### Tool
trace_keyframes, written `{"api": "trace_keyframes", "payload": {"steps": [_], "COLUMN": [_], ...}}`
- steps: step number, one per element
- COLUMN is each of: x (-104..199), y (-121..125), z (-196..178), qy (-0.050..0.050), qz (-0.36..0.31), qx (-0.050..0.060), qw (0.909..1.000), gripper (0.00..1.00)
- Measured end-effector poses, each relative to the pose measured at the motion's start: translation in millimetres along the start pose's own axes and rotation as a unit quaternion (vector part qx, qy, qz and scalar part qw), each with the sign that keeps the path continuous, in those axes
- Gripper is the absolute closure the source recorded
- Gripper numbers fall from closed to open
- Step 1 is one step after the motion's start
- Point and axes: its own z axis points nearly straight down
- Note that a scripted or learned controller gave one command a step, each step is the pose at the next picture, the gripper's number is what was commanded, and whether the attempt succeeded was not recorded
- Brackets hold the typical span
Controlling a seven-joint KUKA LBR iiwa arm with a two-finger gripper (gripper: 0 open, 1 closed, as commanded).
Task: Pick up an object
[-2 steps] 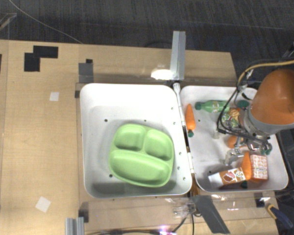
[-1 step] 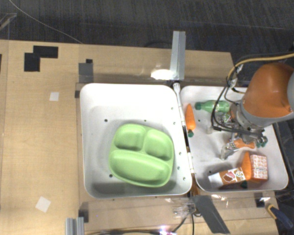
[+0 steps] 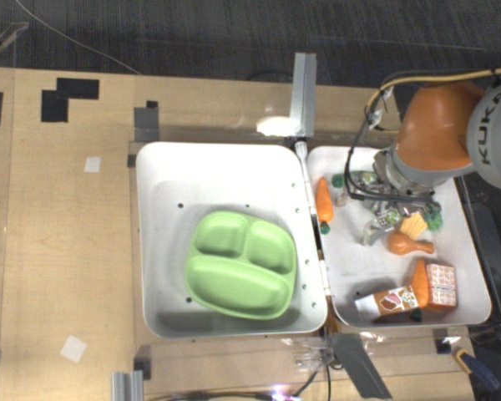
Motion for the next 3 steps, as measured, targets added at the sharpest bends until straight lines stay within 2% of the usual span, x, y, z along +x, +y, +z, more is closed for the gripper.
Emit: {"api": "trace_keyframes", "payload": {"steps": [1, 2, 3], "x": [13.1, 39.5, 58.9], "y": [27.8, 39.0, 27.3], "z": [-1.1, -2.3, -2.7], "qy": [0.000, -0.001, -0.002], "qz": [0.035, 0.033, -0.013], "qx": [0.001, 0.001, 0.001], "qw": [0.9994, 0.9995, 0.9999], "gripper": [0.00, 0.00, 0.00]}}
